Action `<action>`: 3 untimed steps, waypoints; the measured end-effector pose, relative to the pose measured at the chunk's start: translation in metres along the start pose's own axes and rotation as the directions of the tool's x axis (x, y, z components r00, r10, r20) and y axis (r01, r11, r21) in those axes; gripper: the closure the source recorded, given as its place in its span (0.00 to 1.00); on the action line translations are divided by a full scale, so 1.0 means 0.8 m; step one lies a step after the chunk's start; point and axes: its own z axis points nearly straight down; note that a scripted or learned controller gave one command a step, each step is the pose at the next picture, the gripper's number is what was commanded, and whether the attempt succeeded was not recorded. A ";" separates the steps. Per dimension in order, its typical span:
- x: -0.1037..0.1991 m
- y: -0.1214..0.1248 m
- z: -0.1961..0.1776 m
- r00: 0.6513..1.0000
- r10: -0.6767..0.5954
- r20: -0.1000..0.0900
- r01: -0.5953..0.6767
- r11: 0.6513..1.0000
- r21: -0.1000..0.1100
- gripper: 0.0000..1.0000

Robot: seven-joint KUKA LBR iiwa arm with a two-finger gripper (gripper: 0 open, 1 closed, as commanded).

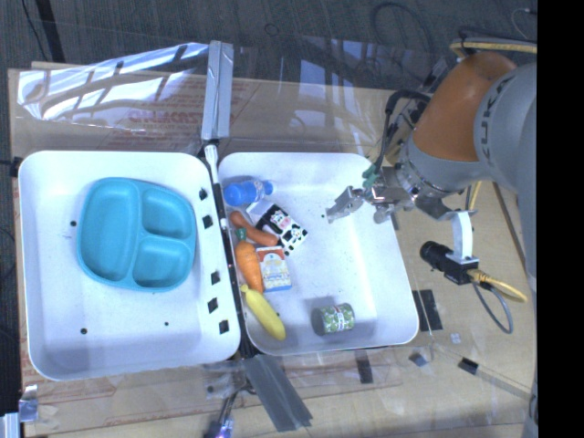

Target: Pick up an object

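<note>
My gripper (345, 203) hangs over the upper right part of the right bin (383, 272), with nothing between its fingers. Along that bin's left side lie a blue-capped bottle (245, 192), a black and white dice-patterned item (285, 229), a carrot (249, 263), a small carton (275, 270) and a yellow banana (265, 313). A small green-labelled can (335, 318) lies on its side near the bin's front edge. All of these sit to the left of and below the gripper, apart from it.
The left bin (46, 318) holds a blue compartment plate (137, 233). A clear plastic sheet (119, 85) lies behind the bins. Small black clips (429, 310) lie on the bench to the right of the right bin.
</note>
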 end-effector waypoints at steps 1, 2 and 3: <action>0.066 0.041 0.108 1.000 -0.020 0.003 0.020 1.000 -0.008 0.00; 0.074 0.036 0.126 0.989 -0.149 0.013 0.149 0.988 -0.042 0.00; 0.068 0.033 0.126 0.995 -0.102 0.007 0.102 0.994 -0.045 0.00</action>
